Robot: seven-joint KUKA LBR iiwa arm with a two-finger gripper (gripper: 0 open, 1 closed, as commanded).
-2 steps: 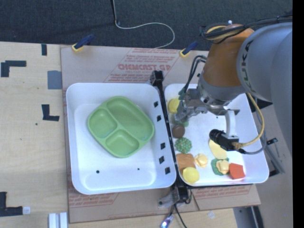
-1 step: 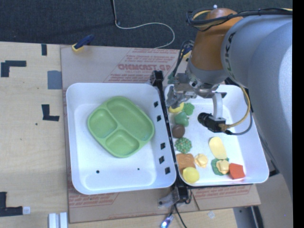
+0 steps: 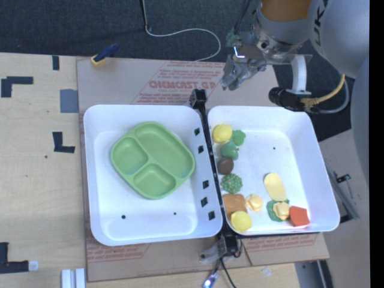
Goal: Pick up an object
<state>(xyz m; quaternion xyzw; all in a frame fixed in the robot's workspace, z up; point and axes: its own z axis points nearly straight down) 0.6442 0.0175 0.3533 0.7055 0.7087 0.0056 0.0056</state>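
Two bins on the worktop, the hand raised beyond them with nothing seen held.

The hand (image 3: 239, 75) is seen above the bins' far edge, over the cardboard, near the divider; whether it is wide or narrow cannot be told. The toy food lies nearer the camera in the right bin (image 3: 300, 143), mostly along the divider side. The yellow ball (image 3: 222, 132) is judged the closest piece. A green tray (image 3: 152, 159) lies in the left bin (image 3: 99, 161).

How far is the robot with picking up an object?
Nothing looks done yet. The gripper hangs above the bench beyond the right bin, with nothing visible in it. The toy foods, such as the yellow lemon, lie in that bin. Reaching down, grasping and lifting remain.
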